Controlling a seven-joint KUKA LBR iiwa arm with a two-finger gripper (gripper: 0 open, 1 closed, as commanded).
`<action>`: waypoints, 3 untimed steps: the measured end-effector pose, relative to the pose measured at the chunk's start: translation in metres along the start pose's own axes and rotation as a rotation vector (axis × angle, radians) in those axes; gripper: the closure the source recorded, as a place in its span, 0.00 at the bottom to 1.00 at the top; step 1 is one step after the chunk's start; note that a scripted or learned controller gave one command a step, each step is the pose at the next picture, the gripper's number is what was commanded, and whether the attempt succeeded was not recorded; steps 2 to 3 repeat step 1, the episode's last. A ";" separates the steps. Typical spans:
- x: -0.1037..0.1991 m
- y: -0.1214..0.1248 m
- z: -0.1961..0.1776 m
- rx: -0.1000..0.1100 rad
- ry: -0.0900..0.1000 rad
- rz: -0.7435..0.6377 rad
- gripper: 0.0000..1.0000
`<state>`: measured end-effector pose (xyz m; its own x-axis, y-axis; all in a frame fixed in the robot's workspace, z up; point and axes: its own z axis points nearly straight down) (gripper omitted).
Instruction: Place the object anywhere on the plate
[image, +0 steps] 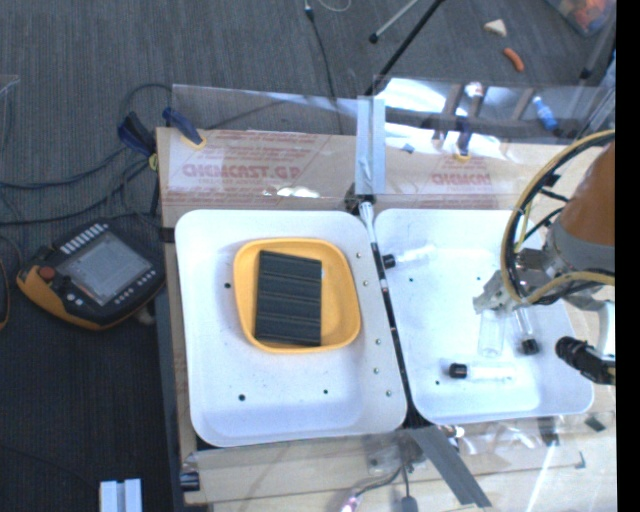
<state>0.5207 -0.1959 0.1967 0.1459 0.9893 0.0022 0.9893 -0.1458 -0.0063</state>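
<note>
My arm reached in from the right over the right bin (430, 395), my gripper (505, 318) pointed down, fingers apart, clamped on nothing; the dark ridged object (289, 297) lay well to its left, flat on the yellow plate (343, 290) in the left bin (205, 380).

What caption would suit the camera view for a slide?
Dark ridged block lying on the yellow plate in the left bin; end effector over the right bin.
</note>
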 end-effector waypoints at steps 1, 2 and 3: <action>0.000 0.000 0.000 0.000 0.000 0.000 0.00; 0.000 0.000 0.000 0.000 0.000 0.000 0.00; 0.000 0.000 0.000 0.000 0.000 0.000 0.00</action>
